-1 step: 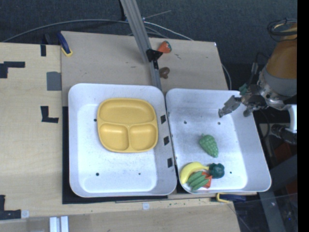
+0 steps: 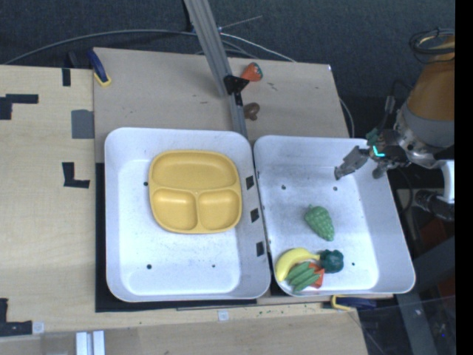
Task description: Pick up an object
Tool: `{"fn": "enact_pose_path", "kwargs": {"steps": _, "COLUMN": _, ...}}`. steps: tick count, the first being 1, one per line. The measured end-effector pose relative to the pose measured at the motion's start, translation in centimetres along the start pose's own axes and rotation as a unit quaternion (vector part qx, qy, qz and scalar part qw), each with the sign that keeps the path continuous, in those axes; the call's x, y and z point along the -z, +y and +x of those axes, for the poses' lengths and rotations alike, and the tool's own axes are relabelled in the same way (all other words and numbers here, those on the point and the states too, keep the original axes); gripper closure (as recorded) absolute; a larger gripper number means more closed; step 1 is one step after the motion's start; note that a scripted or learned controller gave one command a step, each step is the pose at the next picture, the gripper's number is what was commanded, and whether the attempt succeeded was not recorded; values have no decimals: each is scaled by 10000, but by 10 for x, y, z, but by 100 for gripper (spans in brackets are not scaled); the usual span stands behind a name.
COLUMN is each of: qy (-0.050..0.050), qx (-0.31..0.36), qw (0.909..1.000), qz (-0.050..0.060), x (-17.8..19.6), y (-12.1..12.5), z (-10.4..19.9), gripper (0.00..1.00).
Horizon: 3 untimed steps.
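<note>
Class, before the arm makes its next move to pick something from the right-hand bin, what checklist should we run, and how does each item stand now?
1. Gripper over the right white bin: ok, near its upper edge.
2. Nothing between its fingers: ok.
3. Green bumpy toy lying apart from the others: ok.
4. Yellow banana, green pods and dark green broccoli-like piece separated: not ok, clustered.
5. Gripper above a target: not ok.

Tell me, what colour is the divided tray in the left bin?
Yellow; the tray shows plainly in the camera view.
</note>
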<state>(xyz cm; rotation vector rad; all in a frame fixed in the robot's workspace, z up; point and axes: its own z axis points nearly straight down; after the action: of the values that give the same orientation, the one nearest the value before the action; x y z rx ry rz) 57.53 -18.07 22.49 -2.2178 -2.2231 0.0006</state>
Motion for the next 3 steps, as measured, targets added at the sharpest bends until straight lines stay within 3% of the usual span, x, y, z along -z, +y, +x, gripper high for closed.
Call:
{"fn": "enact_pose_path", "kwargs": {"steps": 2, "qy": -3, "qx": -8, "qw": 10000, "qz": 27, "x": -111, "y": -1, "z": 0, "gripper": 0}}
{"fn": "enact_pose_path", "kwargs": {"steps": 3, "qy": -12, "qx": -3, "qw": 10000, "qz": 0, "x": -137, "y": -1, "z": 1, "gripper": 0}}
